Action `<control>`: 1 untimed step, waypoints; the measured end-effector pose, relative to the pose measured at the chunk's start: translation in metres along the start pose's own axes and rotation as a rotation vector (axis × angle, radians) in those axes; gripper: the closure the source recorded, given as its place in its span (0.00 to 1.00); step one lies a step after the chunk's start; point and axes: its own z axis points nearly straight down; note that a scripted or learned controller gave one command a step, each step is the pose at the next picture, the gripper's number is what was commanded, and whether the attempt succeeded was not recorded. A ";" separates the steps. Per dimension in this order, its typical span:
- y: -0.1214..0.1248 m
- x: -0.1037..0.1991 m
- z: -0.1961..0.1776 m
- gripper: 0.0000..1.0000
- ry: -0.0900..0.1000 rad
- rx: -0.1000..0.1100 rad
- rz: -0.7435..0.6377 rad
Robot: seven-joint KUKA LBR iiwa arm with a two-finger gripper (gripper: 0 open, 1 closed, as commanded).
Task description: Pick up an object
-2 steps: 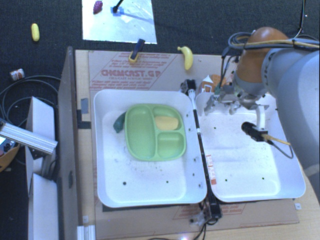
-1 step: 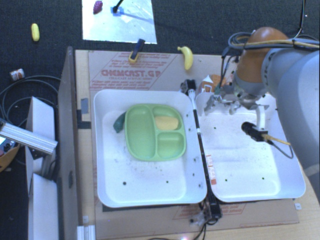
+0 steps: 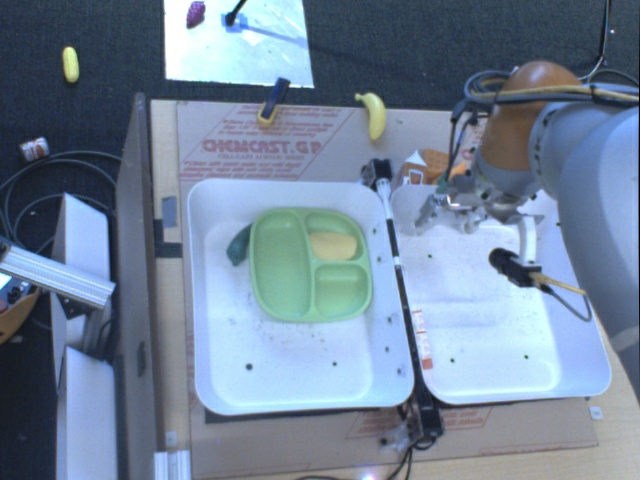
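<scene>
Nothing is lifted yet, by my reading. In the left bin (image 3: 215, 368) a green piece (image 3: 238, 245) lies against the left edge of a plate (image 3: 300, 278). A yellow piece (image 3: 333, 245) sits in the plate's upper right compartment. These are the likely picks, and all of them rest down in that bin.

Across the rims, the tool (image 3: 436, 214) hangs over the far left corner of the right bin (image 3: 560, 368), with nothing visibly in it. Whether it is spread or pressed together I cannot tell. I see nothing to grasp under it, so the whole pick seems left to do: reach a thing, close on it, raise it.

Around, left to right:
- a yellow bit (image 3: 70, 63) on the dark floor
- a purple bit (image 3: 195, 12) on a shiny sheet (image 3: 270, 53)
- a banana (image 3: 374, 114) on the surface (image 3: 300, 148) behind the bins

The raised rims where the bins meet stand between the tool and the plate. The plate's dividers crowd the yellow piece, which may hamper a grip.
</scene>
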 end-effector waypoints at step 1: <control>0.000 0.001 0.000 0.00 0.000 -0.001 -0.002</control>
